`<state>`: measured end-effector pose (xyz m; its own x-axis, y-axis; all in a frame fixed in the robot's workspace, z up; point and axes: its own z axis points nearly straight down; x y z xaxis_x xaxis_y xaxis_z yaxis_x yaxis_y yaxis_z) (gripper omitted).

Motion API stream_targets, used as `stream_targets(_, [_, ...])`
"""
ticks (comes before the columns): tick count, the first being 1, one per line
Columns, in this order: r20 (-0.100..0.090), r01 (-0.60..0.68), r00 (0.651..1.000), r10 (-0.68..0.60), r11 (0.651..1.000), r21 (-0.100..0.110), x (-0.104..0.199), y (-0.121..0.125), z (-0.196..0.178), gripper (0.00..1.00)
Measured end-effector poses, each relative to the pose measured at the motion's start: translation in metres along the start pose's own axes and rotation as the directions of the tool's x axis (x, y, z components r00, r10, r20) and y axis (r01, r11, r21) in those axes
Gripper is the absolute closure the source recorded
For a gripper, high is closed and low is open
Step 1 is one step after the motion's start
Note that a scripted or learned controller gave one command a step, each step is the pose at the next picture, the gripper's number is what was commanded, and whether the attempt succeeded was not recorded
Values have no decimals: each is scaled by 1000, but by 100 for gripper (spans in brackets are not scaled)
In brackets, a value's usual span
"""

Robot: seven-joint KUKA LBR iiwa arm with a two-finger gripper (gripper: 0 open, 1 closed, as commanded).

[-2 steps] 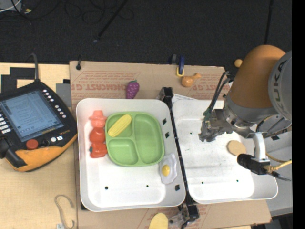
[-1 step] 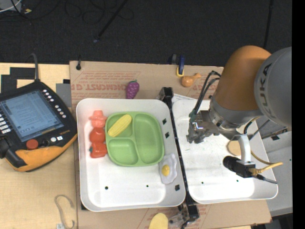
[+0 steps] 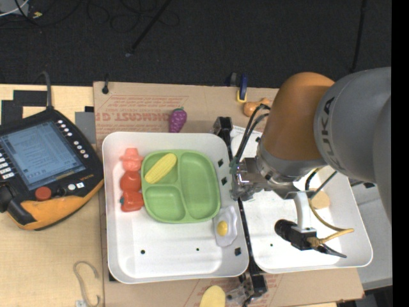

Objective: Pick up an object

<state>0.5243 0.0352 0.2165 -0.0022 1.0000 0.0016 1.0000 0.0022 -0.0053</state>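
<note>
Camera view showed the gripper (image 3: 239, 183) low over the seam between the two bins, near the fried egg (image 3: 223, 228) at the left bin's (image 3: 166, 261) right wall. It gripped nothing visible, perhaps because the wall crowded that egg.

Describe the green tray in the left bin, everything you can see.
The green tray is a glossy plastic-looking plate with rounded corners and three compartments, lying flat in the left bin, toward its back. A yellow corn lies tilted in the back-left compartment. A red toy stands against its left edge. A fried egg lies by its front-right corner; whether they touch is unclear.
</note>
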Motion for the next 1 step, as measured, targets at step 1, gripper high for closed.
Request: stream_targets(1, [1,-2,1000,2,1000,-2,-2,2,-1,100])
